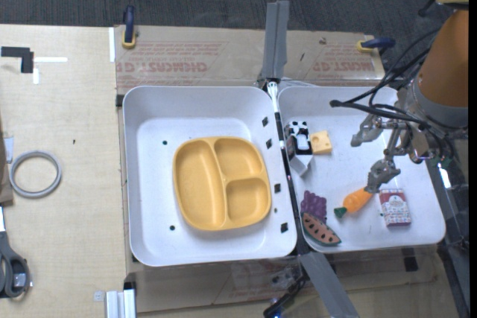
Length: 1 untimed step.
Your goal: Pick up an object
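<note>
Just below the gripper [375, 154] lie a carrot [356, 200] and a carton [394, 207].

We observe two white bins [141, 182] of smooth, slightly glossy plastic. The yellow divided plate [221, 182] appears as matt plastic. The bench [67, 249] shows pale, matt wood; brown cardboard [194, 59] lies behind. The tape roll [33, 173] looks grey, semi-glossy.

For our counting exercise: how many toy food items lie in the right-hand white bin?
4: yellow cheese wedge near the top, orange carrot at centre, purple grape bunch and watermelon slice lower left. Others may hide under the arm.
</note>
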Motion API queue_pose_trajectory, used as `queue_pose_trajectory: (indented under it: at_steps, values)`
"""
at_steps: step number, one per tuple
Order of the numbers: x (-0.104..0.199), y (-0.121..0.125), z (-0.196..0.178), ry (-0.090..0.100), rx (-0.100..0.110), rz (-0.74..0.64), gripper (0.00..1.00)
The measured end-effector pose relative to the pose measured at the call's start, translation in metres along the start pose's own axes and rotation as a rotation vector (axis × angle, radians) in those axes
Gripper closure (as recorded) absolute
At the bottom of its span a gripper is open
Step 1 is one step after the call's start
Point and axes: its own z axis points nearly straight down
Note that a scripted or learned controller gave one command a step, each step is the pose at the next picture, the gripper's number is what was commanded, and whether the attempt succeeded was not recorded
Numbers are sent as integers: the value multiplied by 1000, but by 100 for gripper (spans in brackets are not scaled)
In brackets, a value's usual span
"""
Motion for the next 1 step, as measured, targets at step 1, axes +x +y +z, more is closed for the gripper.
queue_pose_trajectory:
  at_steps: [1]
  values:
    - [-48,9,151,0,0,141,0]
